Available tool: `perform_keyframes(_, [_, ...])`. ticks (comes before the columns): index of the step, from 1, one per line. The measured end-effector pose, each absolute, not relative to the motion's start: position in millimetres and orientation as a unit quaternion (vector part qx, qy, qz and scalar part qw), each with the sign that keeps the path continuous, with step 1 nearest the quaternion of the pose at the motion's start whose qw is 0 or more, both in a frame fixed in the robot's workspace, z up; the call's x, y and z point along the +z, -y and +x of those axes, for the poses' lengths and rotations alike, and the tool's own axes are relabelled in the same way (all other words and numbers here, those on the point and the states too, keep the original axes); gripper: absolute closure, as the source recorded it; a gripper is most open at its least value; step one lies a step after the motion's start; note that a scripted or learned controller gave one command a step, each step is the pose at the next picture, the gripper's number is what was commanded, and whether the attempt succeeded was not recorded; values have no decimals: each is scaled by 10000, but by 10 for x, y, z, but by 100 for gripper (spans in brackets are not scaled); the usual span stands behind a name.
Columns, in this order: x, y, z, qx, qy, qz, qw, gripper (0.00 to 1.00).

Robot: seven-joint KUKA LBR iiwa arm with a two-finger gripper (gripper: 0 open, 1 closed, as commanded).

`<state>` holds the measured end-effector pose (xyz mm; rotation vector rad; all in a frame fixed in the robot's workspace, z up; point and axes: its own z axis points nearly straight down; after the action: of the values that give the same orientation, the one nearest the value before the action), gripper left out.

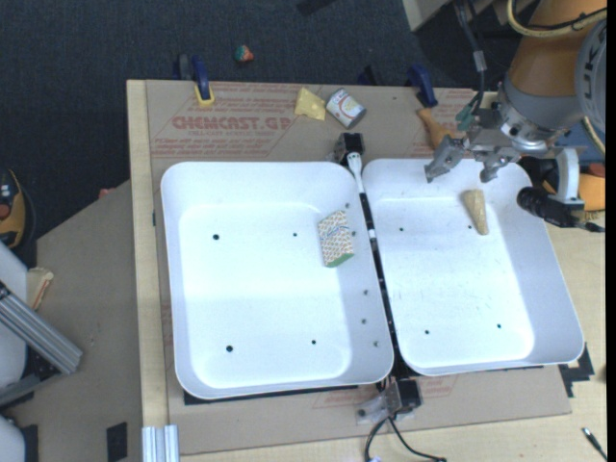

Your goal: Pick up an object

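A small tan cone-shaped object lies in the right bin, near its far right corner. A patterned green-and-white packet rests in the left bin, close to its right wall. My gripper hangs over the far edge of the right bin, just above and left of the tan object. Its two grey fingers are spread apart with nothing between them.
On the cardboard behind the bins lie a yellow piece, a small white box and an orange object. Blue clamps hold the board's far edge. A black brush-like object sits between the bins at the back.
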<state>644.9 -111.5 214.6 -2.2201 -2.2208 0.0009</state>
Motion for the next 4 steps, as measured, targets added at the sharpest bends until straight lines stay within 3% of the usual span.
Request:
perform_keyframes(1, [1828, -8, 6333, 5, 7107, -7035, 41, 0])
perform_keyframes(2, [1959, 70, 6348, -4, 7073, -7069, 1, 100])
perform_keyframes(3, [2065, -799, 6027, 0, 7103, -7038, 32, 100])
perform_keyframes(4, [2845, -630, 5730, -28, 7068, -7074, -21, 100])
